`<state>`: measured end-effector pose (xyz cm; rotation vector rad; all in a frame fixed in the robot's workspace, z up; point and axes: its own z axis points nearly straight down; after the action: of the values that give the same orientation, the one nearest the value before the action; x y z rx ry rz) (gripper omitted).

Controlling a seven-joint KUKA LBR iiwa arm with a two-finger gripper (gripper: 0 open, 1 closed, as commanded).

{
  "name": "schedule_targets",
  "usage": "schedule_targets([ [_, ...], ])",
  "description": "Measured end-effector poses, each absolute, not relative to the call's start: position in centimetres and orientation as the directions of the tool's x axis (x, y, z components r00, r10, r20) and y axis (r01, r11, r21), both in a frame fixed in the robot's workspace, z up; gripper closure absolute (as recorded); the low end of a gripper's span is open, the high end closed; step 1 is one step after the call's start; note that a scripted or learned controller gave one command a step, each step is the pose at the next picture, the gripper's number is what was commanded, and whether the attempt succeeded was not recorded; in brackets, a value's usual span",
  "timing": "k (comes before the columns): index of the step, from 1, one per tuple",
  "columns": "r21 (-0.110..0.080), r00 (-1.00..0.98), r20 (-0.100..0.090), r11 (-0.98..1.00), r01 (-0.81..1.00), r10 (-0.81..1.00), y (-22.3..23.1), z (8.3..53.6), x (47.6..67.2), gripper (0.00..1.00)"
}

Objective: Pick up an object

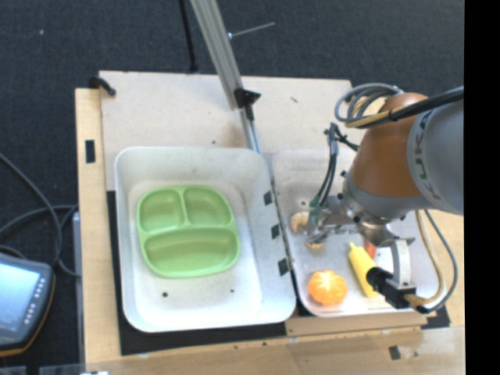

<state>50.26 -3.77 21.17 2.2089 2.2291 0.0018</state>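
the gripper point(316, 229) is low in the right bin point(301, 180), hung under the grey wrist, which hides most of it from above. whether the jaws are apart, together or clamped on something i cannot tell, because the wrist and cables cover them.

a small tan lump point(299, 223) lies just beside the jaws, on their side toward the left bin point(125, 209). it may be touching them, but i cannot tell. it looks like the task's thing, since the gripper is down right next to it. a second pale bit point(315, 245) shows just at the near side of the jaws. it may be part of the same lump.

the orange point(327, 287) lies nearer the camera than the jaws, apart from them, by the bin's front rim. a yellow stick point(359, 266) lies slantwise behind the jaws, under the wrist, so the arm's bulk makes it the harder pick from this pose.

the green tray point(187, 230) lies flat in the left bin, well away from the jaws, too wide and shallow for an easy grasp.

my judgement: the grasp is at its start, with nothing plainly lifted.
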Motion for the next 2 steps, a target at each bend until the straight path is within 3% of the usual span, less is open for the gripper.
schedule_targets([
  [1,0.006,-0.009,0.002,0.009,1.0,1.0,1.7,25.4,50.6,1.0],
  [2,-0.004,0.004,-0.003,-0.004,1.0,1.0,-2.5,19.8,50.9,1.0],
])
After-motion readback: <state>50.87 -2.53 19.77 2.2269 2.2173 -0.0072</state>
